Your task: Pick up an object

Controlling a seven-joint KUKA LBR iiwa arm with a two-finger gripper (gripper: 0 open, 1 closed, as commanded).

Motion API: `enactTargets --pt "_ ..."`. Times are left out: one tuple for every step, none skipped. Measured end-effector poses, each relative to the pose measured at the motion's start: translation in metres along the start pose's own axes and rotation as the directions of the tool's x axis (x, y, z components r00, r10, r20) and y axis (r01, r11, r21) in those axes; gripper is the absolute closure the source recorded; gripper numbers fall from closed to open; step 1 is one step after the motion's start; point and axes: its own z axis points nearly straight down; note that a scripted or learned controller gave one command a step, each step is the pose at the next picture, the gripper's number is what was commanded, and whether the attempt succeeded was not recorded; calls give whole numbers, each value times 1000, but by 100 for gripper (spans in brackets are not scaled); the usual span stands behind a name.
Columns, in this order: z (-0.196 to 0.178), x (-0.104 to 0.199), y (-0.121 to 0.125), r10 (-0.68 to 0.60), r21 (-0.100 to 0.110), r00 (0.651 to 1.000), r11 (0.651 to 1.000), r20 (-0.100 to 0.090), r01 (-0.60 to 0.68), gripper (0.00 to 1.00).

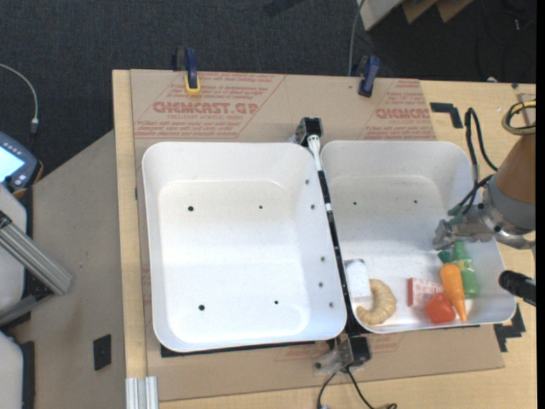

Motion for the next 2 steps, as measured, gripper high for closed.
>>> enactTargets --pt "12 31 -50 9 6 1000 1000 5 -9 100" --pt "11 31 -49 8 3 1000 1000 6 -8 0"
